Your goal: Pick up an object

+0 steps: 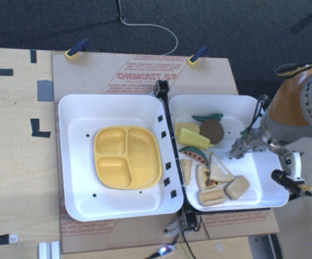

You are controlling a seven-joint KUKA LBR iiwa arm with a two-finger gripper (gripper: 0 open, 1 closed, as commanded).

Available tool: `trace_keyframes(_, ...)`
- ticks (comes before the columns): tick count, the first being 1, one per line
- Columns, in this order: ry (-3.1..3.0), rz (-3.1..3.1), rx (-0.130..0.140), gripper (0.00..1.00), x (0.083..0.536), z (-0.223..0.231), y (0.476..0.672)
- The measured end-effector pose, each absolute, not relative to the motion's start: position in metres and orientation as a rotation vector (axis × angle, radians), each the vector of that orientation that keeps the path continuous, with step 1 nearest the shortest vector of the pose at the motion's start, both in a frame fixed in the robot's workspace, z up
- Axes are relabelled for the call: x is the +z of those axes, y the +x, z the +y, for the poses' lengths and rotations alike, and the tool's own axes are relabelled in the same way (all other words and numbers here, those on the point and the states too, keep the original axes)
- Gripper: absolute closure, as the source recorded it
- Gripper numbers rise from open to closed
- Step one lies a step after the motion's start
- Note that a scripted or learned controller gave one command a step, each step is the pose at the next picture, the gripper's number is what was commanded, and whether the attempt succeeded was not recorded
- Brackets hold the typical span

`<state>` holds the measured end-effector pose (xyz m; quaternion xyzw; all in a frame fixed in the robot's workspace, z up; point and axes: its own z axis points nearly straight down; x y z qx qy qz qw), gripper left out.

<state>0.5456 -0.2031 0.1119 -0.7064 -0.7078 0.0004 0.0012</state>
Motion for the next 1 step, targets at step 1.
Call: trace_keyframes(1, -2.222, -2.224, -0.002, 1.00, 0.1542, -0.2028, 0.5440)
